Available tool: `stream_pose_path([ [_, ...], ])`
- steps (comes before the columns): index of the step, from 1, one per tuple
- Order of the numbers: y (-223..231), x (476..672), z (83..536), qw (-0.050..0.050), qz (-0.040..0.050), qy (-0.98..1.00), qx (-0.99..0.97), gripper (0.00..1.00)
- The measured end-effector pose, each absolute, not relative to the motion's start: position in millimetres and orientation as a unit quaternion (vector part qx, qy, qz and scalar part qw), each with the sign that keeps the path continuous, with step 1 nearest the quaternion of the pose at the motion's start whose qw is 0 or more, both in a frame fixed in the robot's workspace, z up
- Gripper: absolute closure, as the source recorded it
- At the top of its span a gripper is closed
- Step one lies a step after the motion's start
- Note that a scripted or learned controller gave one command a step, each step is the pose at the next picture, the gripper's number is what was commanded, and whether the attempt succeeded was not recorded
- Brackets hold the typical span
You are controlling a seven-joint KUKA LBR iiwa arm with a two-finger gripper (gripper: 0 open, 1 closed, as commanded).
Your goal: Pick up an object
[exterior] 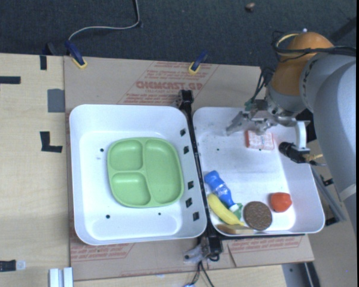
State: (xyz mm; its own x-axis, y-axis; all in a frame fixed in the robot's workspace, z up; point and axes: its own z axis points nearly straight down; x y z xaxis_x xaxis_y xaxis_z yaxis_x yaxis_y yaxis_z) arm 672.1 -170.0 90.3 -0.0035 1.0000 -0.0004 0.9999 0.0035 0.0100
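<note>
While the arm hovered over the right bin's far end, the pick was at its approach step, with nothing lifted.

Nearest, along the front wall of the right bin (pixel 311 217), lay a banana (pixel 222 211), a brown round disc (pixel 257 215) touching it, a red tomato-like piece (pixel 280 202) just beside that, and a blue bottle (pixel 219 188) behind the banana. Farther back sat a small red-and-white packet (pixel 259 139), directly under the gripper (pixel 260 123); whether its fingers were spread or closed could not be told, and nothing showed between them. The left bin (pixel 84 160) held a green divided plate (pixel 146 172). The next move likely called for a straight descent centred on the packet, then a close.
</note>
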Motion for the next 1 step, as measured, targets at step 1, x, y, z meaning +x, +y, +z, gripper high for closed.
stream_pose_path([
  [1,-175.0,657.1,91.8,0.008,0.0046,0.709,0.706,0.0],
])
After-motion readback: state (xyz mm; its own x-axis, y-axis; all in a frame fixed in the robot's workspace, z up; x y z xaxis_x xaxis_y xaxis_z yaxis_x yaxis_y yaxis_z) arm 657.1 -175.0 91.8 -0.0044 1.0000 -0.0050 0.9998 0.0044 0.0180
